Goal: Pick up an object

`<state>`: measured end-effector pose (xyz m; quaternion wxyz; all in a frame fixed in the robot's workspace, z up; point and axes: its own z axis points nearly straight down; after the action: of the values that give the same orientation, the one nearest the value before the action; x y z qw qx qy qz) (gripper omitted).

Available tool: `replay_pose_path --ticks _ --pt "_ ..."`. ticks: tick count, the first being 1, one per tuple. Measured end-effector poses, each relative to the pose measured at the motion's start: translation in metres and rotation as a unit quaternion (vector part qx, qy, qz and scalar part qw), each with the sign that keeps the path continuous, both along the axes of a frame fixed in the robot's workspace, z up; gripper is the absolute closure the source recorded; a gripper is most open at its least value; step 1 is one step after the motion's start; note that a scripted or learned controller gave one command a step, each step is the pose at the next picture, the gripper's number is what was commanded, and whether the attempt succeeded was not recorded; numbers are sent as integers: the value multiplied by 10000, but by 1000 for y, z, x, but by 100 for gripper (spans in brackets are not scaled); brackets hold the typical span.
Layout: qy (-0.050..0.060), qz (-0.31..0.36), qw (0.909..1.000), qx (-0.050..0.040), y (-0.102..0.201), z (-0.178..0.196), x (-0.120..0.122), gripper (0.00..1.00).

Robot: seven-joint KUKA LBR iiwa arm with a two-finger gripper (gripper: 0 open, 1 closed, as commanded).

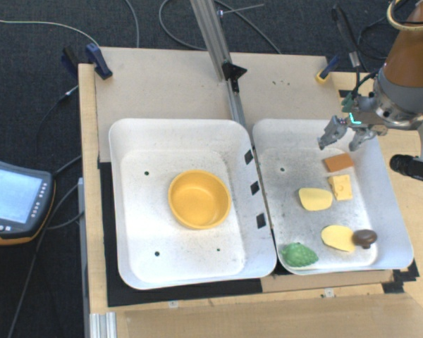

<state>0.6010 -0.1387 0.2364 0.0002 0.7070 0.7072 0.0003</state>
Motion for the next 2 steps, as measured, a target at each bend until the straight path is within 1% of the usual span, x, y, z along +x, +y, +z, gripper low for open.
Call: replay_pose_path --ticks 1,2 --pt "1 0 10000 0 0 0 0 0" --pt "23 3 10000 3 10 -52 2 0"
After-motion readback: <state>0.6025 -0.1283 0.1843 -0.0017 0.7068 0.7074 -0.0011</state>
